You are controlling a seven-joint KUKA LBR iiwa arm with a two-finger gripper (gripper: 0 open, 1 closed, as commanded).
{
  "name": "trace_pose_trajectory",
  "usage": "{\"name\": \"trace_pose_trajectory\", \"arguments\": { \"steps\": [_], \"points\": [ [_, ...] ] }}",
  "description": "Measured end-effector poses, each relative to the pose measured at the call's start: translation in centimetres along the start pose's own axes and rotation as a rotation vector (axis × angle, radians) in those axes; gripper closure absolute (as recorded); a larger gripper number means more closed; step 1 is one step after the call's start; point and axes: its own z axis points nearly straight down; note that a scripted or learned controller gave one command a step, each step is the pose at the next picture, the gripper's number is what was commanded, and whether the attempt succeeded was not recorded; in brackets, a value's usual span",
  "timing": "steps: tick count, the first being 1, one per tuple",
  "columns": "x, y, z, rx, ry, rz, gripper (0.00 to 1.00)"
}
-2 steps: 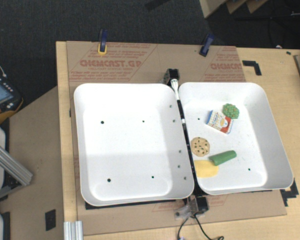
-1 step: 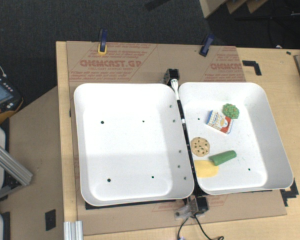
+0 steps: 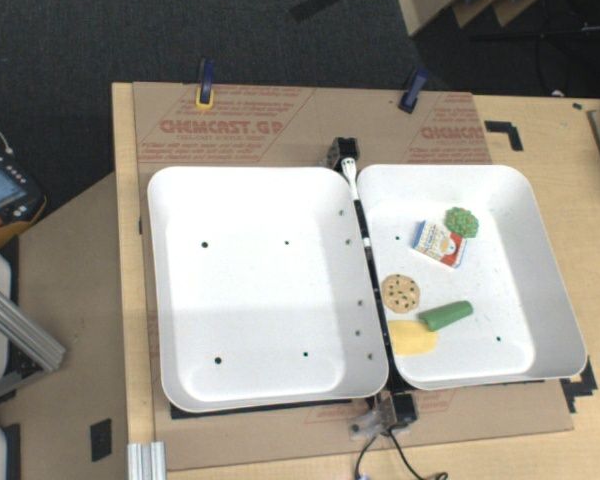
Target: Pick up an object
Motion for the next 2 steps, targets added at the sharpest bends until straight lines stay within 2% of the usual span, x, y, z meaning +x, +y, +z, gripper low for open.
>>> {"name": "trace_pose_trajectory", "arguments": {
  "steps": [2],
  "points": [
    [0.0, 0.2, -2.2, -0.011, -0.007, -0.001, 1.00]
  ]
}}
